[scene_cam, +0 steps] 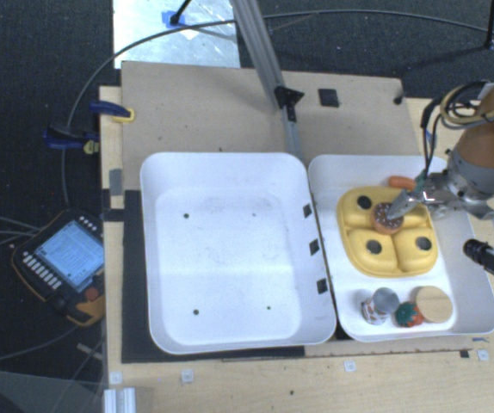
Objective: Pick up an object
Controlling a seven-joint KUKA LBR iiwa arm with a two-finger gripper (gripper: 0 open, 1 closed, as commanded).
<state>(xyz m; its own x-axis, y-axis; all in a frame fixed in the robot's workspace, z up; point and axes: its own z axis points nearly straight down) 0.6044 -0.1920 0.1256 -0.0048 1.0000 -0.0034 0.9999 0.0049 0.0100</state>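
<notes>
Near edge of the right bin (466, 269): small cluster of items, a white-and-red can-like thing (369, 310), a grey round piece (386, 298), a green-and-red toy (409, 316), a tan wooden disc (434, 304), all touching or just beside one another. Behind them, mid-bin, a yellow four-cup tray (389, 249) with dark dots in its cups. End effector (391, 216) sits over the tray's centre, tip down on a small brown round object (389, 221) where the cups meet; whether its fingers are wide or closed, cannot tell, too small and blurred. Orange carrot-like piece (401, 181) just past the tray, near the bin's far wall, beside the wrist. Arm (490, 149) enters from the right, orange band above the grey wrist. Left bin (157, 231) sits alongside, touching the right bin. Handheld pendant (64, 261) on the floor left of the table (213, 110). Blue clamps (101, 110) on the table's far-left edge. Slanted metal pole (260, 41) rises from the far side.
</notes>
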